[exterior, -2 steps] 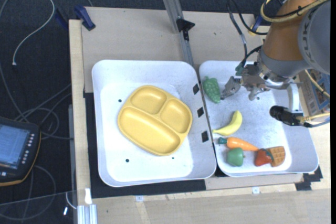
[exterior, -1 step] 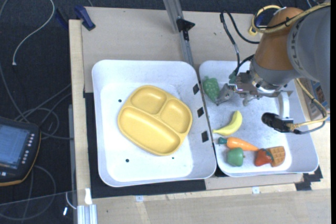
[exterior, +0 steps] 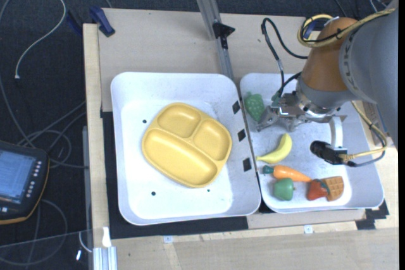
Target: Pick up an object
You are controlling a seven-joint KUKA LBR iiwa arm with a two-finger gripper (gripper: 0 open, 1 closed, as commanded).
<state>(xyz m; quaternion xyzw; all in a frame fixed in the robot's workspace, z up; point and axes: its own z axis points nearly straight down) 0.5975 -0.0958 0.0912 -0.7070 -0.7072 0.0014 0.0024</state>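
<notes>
Arm: we see the grey arm (exterior: 373,54) entering from the right, orange band above the wrist, bent down over the right bin.
Gripper: we place the gripper (exterior: 273,118) low over the back-left part of the right bin, metal fingers pointing left toward the bin divider.
Claw state: we cannot tell; the fingers are small and blurred against the white floor, and we see no object between them.
Right bin: we note the right bin (exterior: 373,190) holding all the toy food.
Green leafy toy: we see the green vegetable (exterior: 255,105) at the bin's back-left, just left of the gripper, touching or not we cannot tell.
Banana: we see the banana (exterior: 278,149) lying on the bin floor just below the gripper, apart from it, curved, tip toward the lower left.
Carrot: we see the carrot (exterior: 290,172) lying flat in front of the banana, leaf end toward the left.
Green pepper: we see the green pepper (exterior: 283,189) near the front wall, just below the carrot.
Red and orange pieces: we see a red piece (exterior: 316,190) and an orange waffle-like piece (exterior: 333,186) side by side, right of the pepper.
Left bin: we note the left bin (exterior: 126,136) bearing a yellow divided plate (exterior: 186,143) with three compartments, set at a slant near the middle.
Bench: we see the tan bench (exterior: 158,35) under both bins, cables on the dark floor around it.
</notes>
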